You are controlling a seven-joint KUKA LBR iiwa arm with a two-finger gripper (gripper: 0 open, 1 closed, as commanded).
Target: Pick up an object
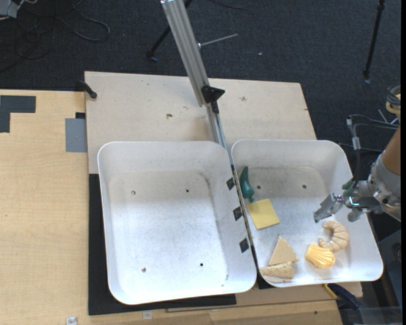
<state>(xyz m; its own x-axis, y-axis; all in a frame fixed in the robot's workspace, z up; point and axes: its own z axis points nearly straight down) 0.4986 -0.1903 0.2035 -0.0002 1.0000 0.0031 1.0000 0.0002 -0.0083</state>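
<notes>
- the gripper (330,207) hangs over the right bin (291,153), at about 3 o'clock of that bin's floor, reaching in from the right rim
- its two fingers stand spread apart with nothing between them; one finger (323,212) points down toward 8 o'clock
- the croissant (335,235) lies just below the gripper, at its 6 o'clock; whether the fingertip touches it cannot be told
- the yellow shell (320,256) sits touching or just beside the croissant, at its 7 o'clock, near the bin's lower right corner
- the tan wedge (282,252) lies at 9 o'clock of the shell, near the bin's lower rim
- a bread slice (279,271) lies right under the wedge, at its 6 o'clock, touching the rim
- the yellow square (263,214) lies flat near the bin's left wall, at 9 o'clock of the gripper and well apart from it
- a green piece (244,183) leans along the left wall, at 11 o'clock of the square, its lower end touching the square
- the left bin (162,156) sits side by side with the right bin, at its 9 o'clock
- a metal rail (189,49) slants up from between the bins toward 11 o'clock
</notes>
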